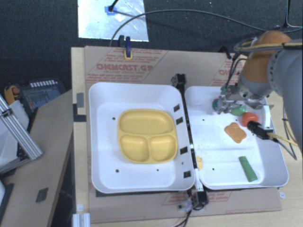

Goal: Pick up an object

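Camera view: pincer (226, 105) low in the right bin (208, 174), blurred, grip state unclear, partly hiding a green object (238, 110) beside a red one (248, 118).

Grey arm (284, 74) reaching in from the right, orange band bent over the wrist, gripper (226, 105) low by the right bin's far edge

Divided plate (146, 135) in left bin (102, 141), gripper (226, 104) over right bin (213, 171) (far side), three items inside.
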`<action>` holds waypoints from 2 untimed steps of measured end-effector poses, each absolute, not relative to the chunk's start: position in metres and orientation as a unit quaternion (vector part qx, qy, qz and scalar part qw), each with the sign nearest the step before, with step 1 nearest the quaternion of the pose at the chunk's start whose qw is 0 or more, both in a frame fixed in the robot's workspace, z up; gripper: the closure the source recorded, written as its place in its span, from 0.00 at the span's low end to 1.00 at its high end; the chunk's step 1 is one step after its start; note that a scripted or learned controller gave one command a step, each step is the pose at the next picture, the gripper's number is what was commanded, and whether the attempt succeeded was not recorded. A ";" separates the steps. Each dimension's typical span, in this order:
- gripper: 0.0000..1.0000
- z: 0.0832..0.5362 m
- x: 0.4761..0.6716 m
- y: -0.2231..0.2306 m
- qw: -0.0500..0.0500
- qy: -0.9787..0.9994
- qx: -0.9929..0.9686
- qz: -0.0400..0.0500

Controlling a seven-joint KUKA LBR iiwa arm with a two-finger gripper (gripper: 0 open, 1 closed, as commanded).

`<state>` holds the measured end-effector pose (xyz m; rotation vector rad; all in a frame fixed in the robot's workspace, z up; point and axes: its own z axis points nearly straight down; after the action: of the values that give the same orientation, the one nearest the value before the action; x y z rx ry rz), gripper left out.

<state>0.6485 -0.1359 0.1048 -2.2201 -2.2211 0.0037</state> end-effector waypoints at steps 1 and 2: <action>1.00 0.170 0.651 -0.135 -0.003 -0.708 -0.706 -0.002; 1.00 0.220 0.652 -0.126 -0.003 -0.709 -0.705 -0.002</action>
<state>0.6523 -0.1256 0.2198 -2.2187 -2.2317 -0.0063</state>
